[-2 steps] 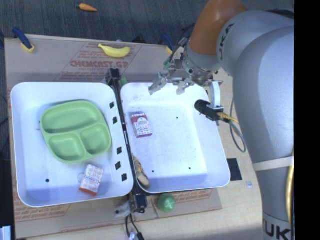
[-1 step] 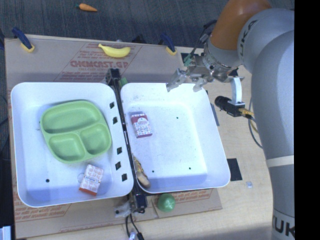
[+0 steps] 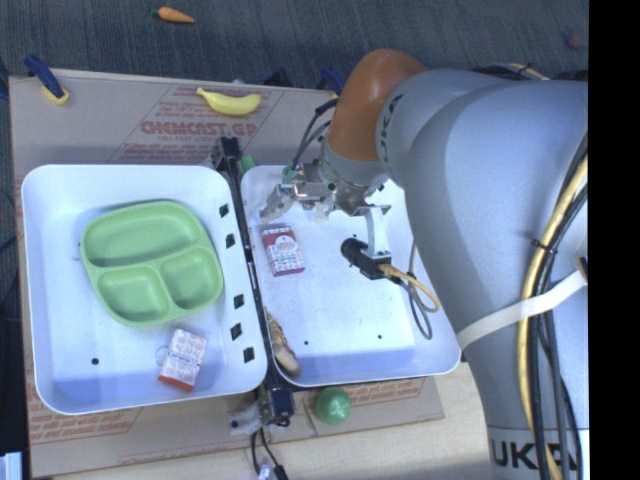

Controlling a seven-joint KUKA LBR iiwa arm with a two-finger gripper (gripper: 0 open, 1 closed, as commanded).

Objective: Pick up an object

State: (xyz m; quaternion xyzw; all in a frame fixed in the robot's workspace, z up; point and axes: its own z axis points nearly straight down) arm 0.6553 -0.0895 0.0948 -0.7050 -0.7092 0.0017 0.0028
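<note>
Small carton (image 3: 283, 250) in right bin (image 3: 400, 358): light, stiff, crushable.
Gripper (image 3: 300, 196) just above it; can't tell jaws' state. You take its long sides.

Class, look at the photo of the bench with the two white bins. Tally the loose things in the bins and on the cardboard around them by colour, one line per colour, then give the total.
Green: 2 (divided plate, ball)
Red and white: 2 (small box in the left bin, small box in the right bin)
Yellow: 1 (banana)
Total: 5
</note>
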